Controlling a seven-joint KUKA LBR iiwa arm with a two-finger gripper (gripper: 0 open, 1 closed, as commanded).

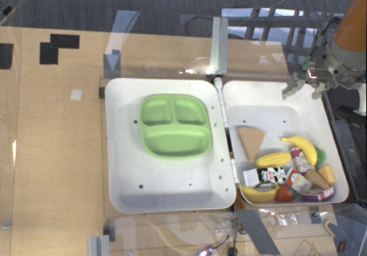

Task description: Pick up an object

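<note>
**Toys heaped low, gripper parked high**

Nearest, the toy food [289, 174] crowds the right bin's [275, 114] front corner, so any pick starts there (bananas, a cone, small cartons). The green tray [174, 125] fills the left bin [117, 151]. Farthest, the gripper [303, 87] hangs spread and empty above the right bin's far rim.

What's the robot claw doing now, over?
Two-finger gripper open, above right white bin rim, holding nothing. Toy food pile untouched. Nothing blocking.

Open floor across right bin's [269, 112] far half; toy food clutter [289, 171] crowding its near corner.
</note>
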